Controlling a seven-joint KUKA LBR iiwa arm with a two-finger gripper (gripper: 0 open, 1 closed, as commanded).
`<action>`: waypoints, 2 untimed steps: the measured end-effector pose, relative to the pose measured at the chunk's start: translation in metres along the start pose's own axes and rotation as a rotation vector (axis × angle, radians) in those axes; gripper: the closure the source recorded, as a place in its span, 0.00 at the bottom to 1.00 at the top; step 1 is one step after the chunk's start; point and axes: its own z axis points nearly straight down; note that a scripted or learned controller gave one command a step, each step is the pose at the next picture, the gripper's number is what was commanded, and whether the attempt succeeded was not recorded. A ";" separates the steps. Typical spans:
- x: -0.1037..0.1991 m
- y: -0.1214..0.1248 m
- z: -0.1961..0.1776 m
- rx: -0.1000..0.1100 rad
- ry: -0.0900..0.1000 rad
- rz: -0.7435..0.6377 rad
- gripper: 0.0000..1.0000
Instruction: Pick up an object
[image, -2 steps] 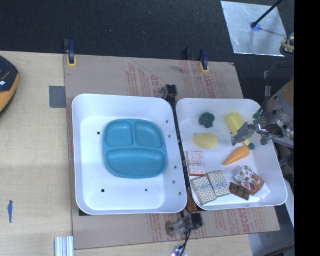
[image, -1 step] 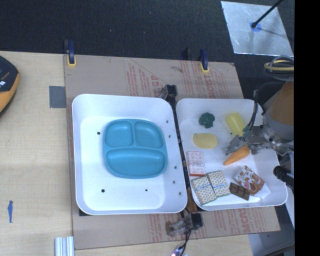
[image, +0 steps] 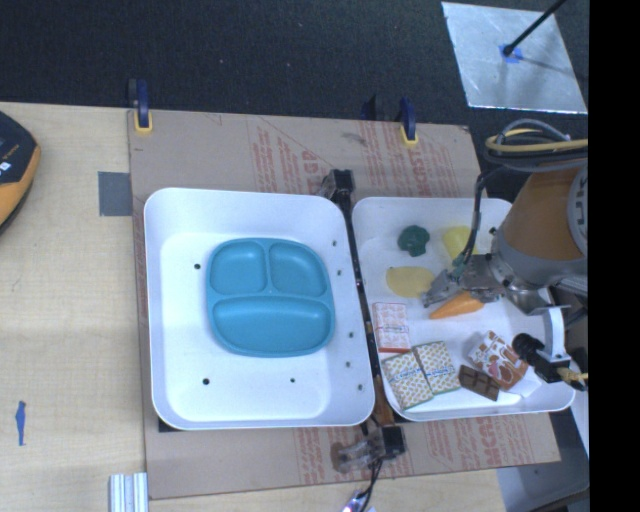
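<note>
The right bin (image: 520, 405) holds several small items. A dark green lump (image: 413, 239) lies at the back, with a yellow piece (image: 456, 240) beside it and a pale yellow piece (image: 408, 281) in front. An orange wedge (image: 462, 307) lies mid-bin. My gripper (image: 447, 289) reaches in from the right, low over the bin, its tip just above and left of the orange wedge and right of the pale yellow piece. A red-and-white packet (image: 391, 327), two patterned packets (image: 420, 372), a brown bar (image: 478, 382) and a wrapped snack (image: 496, 358) lie along the front.
The left bin (image: 170, 300) holds a blue divided plate (image: 269, 297). A black divider and clips (image: 343, 186) run between the bins. The arm's grey and orange body (image: 540, 230) overhangs the right bin's far right side. A yellow device (image: 12, 165) sits at the far left.
</note>
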 end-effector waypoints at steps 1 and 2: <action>-0.004 0.002 -0.013 -0.003 -0.002 0.002 1.00; -0.003 0.001 -0.012 -0.001 -0.002 0.001 0.00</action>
